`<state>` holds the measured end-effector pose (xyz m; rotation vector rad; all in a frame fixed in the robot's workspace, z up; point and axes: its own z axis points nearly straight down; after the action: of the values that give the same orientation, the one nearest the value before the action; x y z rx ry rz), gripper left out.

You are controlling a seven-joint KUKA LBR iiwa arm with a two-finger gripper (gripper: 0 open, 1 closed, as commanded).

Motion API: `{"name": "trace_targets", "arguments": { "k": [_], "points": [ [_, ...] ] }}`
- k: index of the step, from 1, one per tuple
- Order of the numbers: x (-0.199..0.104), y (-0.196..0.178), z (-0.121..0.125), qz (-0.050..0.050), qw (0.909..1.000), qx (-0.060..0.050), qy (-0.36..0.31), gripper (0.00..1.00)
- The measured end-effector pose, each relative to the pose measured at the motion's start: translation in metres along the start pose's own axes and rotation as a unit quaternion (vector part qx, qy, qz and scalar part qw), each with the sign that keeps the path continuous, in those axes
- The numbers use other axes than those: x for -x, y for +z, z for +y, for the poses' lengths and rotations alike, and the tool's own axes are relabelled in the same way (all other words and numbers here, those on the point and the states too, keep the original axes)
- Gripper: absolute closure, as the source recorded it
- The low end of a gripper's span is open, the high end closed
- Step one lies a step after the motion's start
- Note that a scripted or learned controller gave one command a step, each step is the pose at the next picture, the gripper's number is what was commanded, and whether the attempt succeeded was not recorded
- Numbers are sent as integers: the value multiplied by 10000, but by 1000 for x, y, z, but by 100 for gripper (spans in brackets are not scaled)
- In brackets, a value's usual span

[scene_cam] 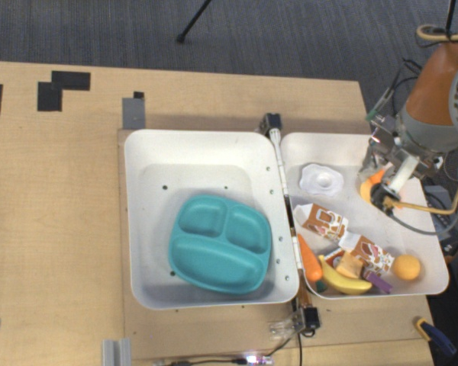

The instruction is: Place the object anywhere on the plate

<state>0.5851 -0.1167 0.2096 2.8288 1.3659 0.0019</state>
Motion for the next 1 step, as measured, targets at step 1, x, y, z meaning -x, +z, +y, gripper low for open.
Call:
{"name": "trace_targets", "arguments": {
  "k": [1],
  "points": [
    [-31, -5, -87, 1, 10000, -12, 46, 100]
  ]
}}
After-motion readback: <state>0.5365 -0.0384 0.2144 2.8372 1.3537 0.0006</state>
